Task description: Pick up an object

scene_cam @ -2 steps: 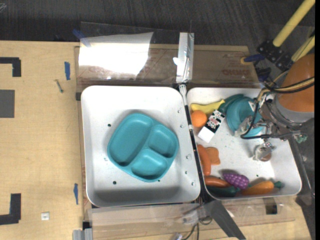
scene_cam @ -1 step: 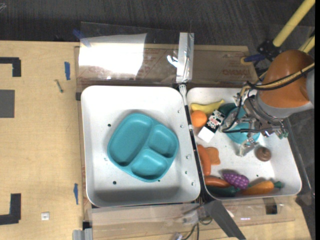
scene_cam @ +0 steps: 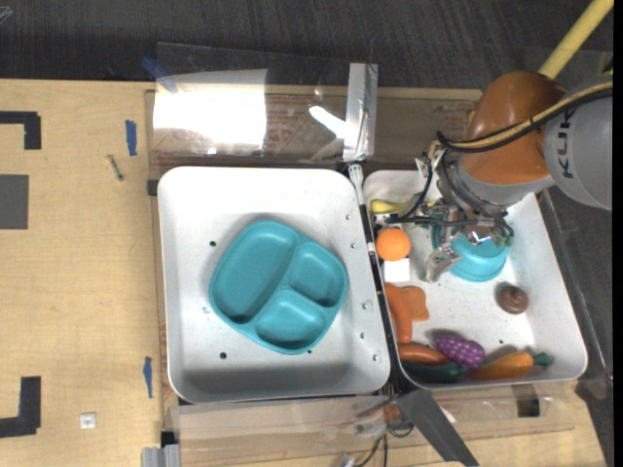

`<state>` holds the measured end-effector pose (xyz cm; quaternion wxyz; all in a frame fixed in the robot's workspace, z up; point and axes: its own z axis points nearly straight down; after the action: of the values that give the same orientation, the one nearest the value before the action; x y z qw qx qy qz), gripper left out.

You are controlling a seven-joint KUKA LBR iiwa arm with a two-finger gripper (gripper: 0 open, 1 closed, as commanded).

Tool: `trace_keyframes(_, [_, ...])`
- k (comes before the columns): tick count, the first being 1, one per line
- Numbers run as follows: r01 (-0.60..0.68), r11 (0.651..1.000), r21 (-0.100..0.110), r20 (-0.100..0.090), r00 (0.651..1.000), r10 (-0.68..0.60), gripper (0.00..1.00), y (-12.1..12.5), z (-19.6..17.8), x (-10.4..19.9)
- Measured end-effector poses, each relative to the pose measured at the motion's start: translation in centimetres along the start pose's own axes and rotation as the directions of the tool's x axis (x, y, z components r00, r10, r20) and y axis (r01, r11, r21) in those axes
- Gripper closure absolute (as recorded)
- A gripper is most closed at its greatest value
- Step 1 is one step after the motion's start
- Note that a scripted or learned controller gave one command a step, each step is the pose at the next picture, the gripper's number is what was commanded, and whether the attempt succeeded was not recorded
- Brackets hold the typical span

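Okay, quick pass.
Left bin (scene_cam: pixel 185 202): holds one teal divided plate (scene_cam: pixel 279 284) with three compartments, lying flat near the middle, turned at an angle to the bin walls.
Right bin (scene_cam: pixel 560 309): holds the loose items and my gripper (scene_cam: pixel 458 251).
Right bin contents: orange ball (scene_cam: pixel 393 244) by the left wall; orange block (scene_cam: pixel 408 305) below it, with a small white piece between them; purple grapes (scene_cam: pixel 458 349) near the front wall; carrot (scene_cam: pixel 508 364) lying along the front wall, green end toward the right; brown round item (scene_cam: pixel 512 299) to the right; yellow item (scene_cam: pixel 382 205) at the back left corner, mostly hidden.
Task thing: light blue cup (scene_cam: pixel 480 259) in the back half of the right bin, directly under my wrist.
Cup orientation: cannot tell upright or tipped; the upper part is covered by my wrist and cables, so no long axis is readable.
My gripper: down in the bin, at the cup's left edge; cannot tell if it's spread, pressed together or pinching anything, the metal parts blur together.
Front left corner of the right bin: red and dark shapes beside the grapes, too cluttered to name.
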<state>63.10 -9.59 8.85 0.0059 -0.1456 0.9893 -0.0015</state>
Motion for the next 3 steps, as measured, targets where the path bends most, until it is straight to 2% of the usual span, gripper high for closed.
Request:
trace_keyframes(1, [-0.149,0.989,-0.001,-0.001,0.989,0.149,0.00,1.0,-0.1,4.3])
trace_keyframes(2, [-0.027,1.000,0.001,-0.002,1.000,0.027,0.00,-1.2,-0.2,11.6])
trace_keyframes(3, [-0.015,1.000,0.001,0.002,1.000,0.015,0.00,-1.4,-0.1,7.1])
